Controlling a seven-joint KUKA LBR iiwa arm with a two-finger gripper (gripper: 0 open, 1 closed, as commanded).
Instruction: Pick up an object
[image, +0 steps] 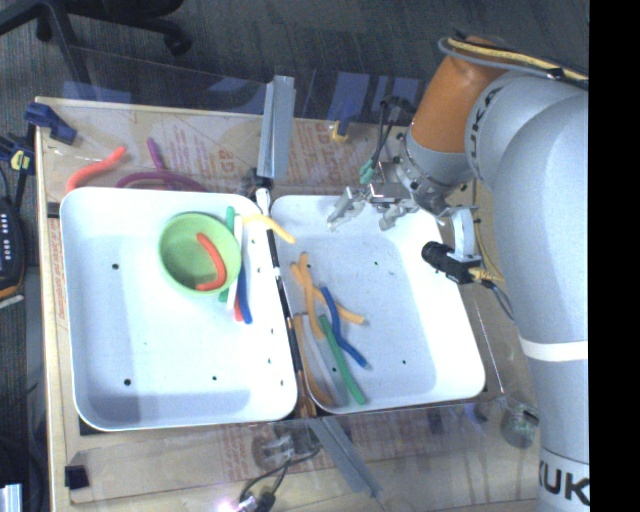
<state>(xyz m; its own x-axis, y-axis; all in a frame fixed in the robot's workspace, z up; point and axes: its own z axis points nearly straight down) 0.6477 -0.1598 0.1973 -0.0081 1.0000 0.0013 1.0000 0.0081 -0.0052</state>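
The end effector (365, 208) hangs over the far edge of the right bin (440, 350), below the orange band of the arm (520, 200) that reaches in from the right. Its two fingers look spread apart, with nothing between them. This reads as the approach step: no object is held, and the pick is not yet made.

The nearest candidates lie in the middle and near-left part of the right bin: a loose cluster of thin sticks, among them an orange stick (335, 310), a blue stick (340, 335) and a green stick (342, 368), crossing and touching one another. In the left bin (140, 380) sits a green bowl (190, 250) with a red curved piece (212, 262) inside it, and more sticks lean against the bowl's right side.

The next move, as I judge it, calls for travelling nearward from the far rim to the cluster, turning the wrist so the fingers straddle one stick across its width, then descending to the bin floor. The risk is that the overlapping sticks leave the fingers closing on two at once or sliding off.
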